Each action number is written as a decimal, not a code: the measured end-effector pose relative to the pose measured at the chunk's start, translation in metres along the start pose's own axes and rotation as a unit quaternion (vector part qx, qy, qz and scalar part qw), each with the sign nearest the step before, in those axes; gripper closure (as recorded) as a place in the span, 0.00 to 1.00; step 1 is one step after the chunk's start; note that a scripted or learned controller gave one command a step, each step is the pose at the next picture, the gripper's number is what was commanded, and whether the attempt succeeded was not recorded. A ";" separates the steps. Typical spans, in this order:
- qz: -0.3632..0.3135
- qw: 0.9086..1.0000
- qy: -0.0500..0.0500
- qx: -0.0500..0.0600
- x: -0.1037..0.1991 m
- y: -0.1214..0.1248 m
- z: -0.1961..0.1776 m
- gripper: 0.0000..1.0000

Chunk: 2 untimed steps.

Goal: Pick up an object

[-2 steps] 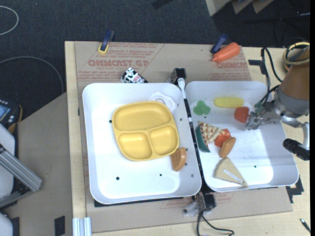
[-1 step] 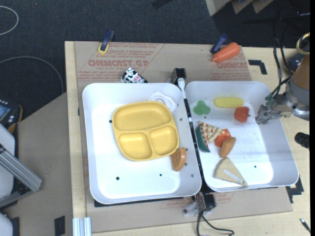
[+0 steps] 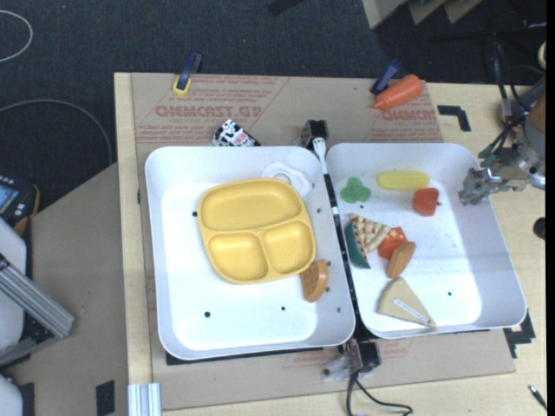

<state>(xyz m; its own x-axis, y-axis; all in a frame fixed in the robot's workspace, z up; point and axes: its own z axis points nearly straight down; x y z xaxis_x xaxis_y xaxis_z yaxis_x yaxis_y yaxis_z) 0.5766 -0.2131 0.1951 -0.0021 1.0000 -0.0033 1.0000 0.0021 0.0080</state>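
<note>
Selecting a target is the step in hand, since nothing is lifted yet. The right bin (image 3: 507,271) serves as the landmark for all positions below. Inside it lie the candidates: a red piece (image 3: 425,201) near its far right part, a yellow corn cob (image 3: 403,179) just beyond that piece toward the far wall, a green leaf (image 3: 355,191) at the far left, a pizza slice (image 3: 368,231) toward the left wall, a small orange-red piece (image 3: 397,255) beside the slice, and a cheese wedge (image 3: 404,303) near the front wall.

The gripper (image 3: 482,183) sits at the right wall of this bin, level with the red piece and apart from it. No object lies between its fingers; whether it is spread or closed cannot be told from this view.

The red piece is the nearest candidate, judging by position. The next move calls for travel leftward over it, a descent and a closure around it, keeping clear of the corn cob.

Left of the right bin, the left bin (image 3: 173,302) holds a yellow divided tray (image 3: 256,230) and a brown pastry (image 3: 316,279).
</note>
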 end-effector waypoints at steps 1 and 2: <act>0.000 1.000 0.000 0.001 0.000 0.002 -0.032 1.00; -0.002 1.000 0.003 0.005 0.057 -0.014 -0.041 1.00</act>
<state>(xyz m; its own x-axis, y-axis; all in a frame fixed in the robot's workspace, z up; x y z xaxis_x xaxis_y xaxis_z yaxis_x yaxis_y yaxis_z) 0.5619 -0.1564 0.2360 -0.0057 1.0000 0.0033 1.0000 0.0057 -0.0016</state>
